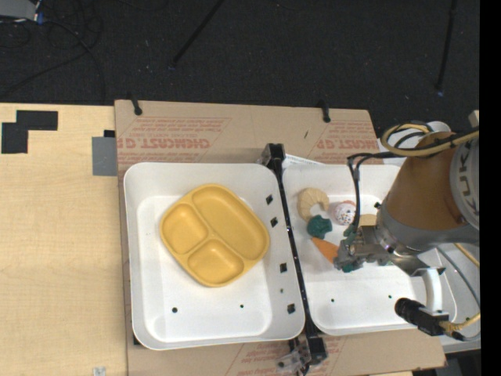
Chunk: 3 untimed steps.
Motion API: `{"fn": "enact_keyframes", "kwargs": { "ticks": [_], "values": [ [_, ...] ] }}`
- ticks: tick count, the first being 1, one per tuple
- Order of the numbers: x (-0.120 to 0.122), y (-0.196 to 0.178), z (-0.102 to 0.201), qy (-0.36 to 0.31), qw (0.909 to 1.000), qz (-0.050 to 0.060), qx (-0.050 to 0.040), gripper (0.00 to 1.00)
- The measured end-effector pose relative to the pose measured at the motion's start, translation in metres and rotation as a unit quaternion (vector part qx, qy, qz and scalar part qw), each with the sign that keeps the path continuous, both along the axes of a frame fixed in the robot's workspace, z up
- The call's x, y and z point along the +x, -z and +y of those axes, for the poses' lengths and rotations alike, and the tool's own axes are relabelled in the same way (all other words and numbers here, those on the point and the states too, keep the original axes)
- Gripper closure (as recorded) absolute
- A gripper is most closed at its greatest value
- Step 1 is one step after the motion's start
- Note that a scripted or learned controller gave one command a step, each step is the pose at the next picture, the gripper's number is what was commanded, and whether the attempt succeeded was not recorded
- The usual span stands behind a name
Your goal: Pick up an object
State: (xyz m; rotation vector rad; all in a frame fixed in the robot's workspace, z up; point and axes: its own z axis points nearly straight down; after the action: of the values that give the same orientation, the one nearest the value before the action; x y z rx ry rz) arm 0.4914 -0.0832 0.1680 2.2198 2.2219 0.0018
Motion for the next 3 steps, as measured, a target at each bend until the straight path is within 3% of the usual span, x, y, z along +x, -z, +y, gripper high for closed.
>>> {"fn": "enact_keyframes", "kwargs": {
  "ticks": [2, 3],
  "values": [
    [-0.004, -0.093, -0.012, 0.000, 1.0000, 0.000, -0.0004, 1.00],
    [0.002, -0.084, 0.046, -0.002, 1.0000, 0.003, 0.0012, 1.00]
  ]
}}
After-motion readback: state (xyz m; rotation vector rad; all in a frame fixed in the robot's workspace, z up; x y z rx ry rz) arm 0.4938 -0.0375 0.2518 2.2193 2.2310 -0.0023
